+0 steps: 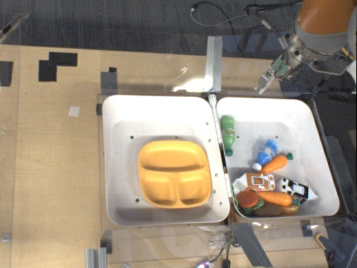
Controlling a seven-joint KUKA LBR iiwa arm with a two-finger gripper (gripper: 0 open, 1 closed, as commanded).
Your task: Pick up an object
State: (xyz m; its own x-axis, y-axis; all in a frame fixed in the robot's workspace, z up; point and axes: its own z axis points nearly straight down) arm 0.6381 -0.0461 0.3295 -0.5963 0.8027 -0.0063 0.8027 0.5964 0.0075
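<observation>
The right bin (312, 121) holds a pile of toy food. A green bottle (226, 132) lies along its left wall. A blue bottle (266, 152) and an orange carrot (275, 163) lie mid-bin. Lower down sit a white and brown carton (259, 180), a second carrot (276, 198), a red and green item (248, 199) and a black and white item (295, 190). My gripper (271, 76) hangs above the bench just beyond the right bin's far edge, away from every object, with nothing seen in it.
The left bin (117, 149) holds a yellow divided tray (174, 173). A metal post (214, 66) stands behind the seam between the bins. Cables (223, 15) trail across the dark floor behind the bench.
</observation>
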